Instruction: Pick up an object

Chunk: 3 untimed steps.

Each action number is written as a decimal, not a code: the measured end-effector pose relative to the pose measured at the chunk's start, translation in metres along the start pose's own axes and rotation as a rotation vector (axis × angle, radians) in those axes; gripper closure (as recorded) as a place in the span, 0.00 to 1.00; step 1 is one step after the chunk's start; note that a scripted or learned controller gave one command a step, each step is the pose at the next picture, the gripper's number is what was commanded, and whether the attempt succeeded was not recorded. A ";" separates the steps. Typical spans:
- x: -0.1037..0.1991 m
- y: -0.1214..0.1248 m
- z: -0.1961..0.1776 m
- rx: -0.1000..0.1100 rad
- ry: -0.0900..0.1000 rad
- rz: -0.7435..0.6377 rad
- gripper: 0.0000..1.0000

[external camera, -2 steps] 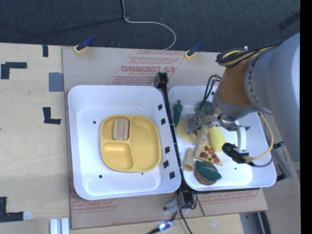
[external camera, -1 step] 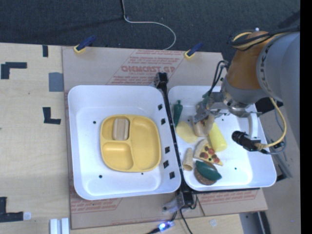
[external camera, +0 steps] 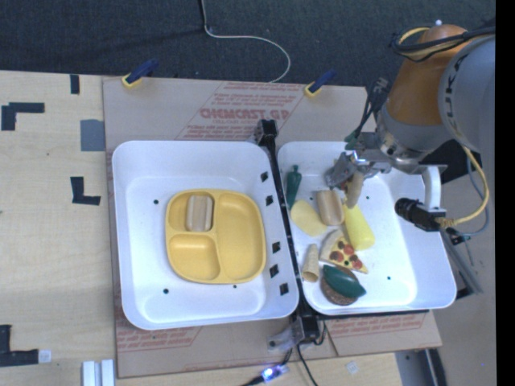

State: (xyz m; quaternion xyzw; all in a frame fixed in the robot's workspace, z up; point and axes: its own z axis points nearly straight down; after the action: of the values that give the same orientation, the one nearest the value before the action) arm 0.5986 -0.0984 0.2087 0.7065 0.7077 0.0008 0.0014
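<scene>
My gripper (external camera: 344,180) hangs over the upper middle of the right bin (external camera: 418,284), open, with nothing between its fingers. Just below it lies a tan cylinder (external camera: 328,207). Around that are a pale yellow rounded piece (external camera: 303,217), a yellow cylinder (external camera: 359,228), a pizza slice (external camera: 345,254), a thin tan stick (external camera: 311,262) and a dark green and brown piece (external camera: 341,285). A slim green item (external camera: 291,185) lies by the bin's left wall.
The left bin (external camera: 137,215) holds a yellow divided plate (external camera: 241,248) with a tan block (external camera: 199,212) in its top left compartment. The arm comes in from the upper right over the right bin's far corner.
</scene>
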 end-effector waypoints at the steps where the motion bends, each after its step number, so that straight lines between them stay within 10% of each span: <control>1: 0.000 0.000 -0.016 0.003 0.001 0.000 1.00; 3: 0.064 -0.084 -0.006 0.009 0.001 0.000 1.00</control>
State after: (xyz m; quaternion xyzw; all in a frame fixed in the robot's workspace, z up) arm 0.5146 -0.0340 0.2140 0.7065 0.7077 -0.0020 -0.0025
